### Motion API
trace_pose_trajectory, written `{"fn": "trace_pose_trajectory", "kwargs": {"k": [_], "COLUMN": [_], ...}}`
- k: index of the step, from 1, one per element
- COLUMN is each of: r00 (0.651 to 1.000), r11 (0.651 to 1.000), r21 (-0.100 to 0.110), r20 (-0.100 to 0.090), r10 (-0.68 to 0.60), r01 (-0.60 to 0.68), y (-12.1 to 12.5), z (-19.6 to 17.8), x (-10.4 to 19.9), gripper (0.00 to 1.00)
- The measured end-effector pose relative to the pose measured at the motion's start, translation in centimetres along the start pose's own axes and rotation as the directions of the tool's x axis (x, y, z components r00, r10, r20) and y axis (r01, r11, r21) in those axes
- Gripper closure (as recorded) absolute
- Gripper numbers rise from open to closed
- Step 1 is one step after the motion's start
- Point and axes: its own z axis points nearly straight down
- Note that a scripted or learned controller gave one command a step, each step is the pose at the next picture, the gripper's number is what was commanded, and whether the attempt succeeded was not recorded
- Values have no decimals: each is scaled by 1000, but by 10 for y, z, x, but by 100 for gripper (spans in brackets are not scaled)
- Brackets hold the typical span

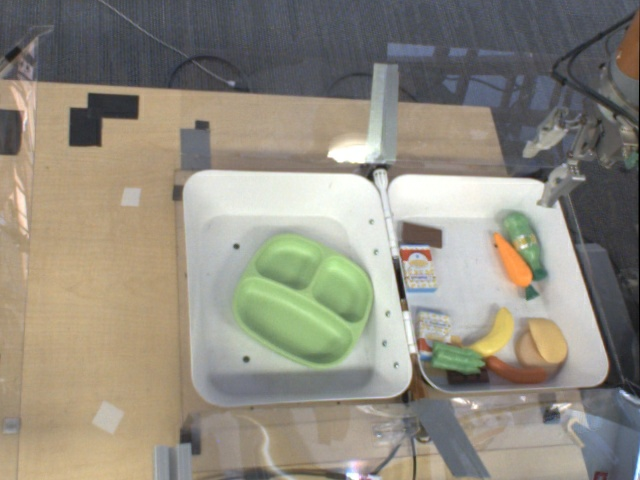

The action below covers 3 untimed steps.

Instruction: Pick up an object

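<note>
The tool [572, 153] hovers above the right bin's [460, 203] far right corner, its fingers spread apart, with nothing between them. Below it in that bin lie a toy carrot [512, 258], banana [494, 332] and small cartons; a green divided plate [303, 298] fills the left bin [210, 218].

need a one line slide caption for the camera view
KUKA gripper poised over the right bin's far corner, toy food below it, with a green divided plate in the left bin.

Green divided plate [304, 299] fills left bin [210, 218]; toy foods crowd right bin [460, 208]
</note>
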Motion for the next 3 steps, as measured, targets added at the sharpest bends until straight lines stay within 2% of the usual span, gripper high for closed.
{"fn": "trace_pose_trajectory", "kwargs": {"k": [1,2,3], "r00": [999,999,999], "r11": [1000,999,999], "r21": [-4,-1,1], "r20": [-16,-2,12], "r10": [-30,47,42], "r01": [30,-47,-42], "y": [1,10,11], "z": [146,173,158], "x": [26,39,35], "gripper": [0,0,100]}}
